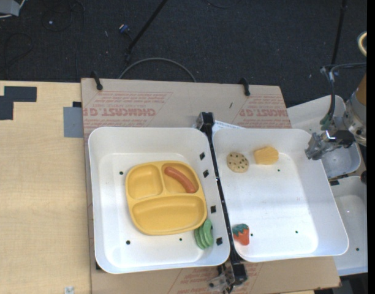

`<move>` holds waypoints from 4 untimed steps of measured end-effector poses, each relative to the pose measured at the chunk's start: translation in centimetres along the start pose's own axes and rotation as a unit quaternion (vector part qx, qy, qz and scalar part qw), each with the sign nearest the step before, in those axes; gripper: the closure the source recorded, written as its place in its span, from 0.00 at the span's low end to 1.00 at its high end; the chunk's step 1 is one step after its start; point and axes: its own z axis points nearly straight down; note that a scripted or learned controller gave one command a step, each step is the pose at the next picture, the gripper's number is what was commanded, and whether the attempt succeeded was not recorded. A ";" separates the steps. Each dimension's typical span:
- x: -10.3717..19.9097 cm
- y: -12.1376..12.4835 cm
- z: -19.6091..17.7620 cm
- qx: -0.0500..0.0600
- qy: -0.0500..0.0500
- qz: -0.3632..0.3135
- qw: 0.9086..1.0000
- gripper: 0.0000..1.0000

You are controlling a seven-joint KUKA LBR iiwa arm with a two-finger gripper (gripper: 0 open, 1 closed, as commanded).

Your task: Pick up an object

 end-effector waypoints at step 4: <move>23.3 4.6 1.1 0.003 0.001 -0.001 1.000 1.00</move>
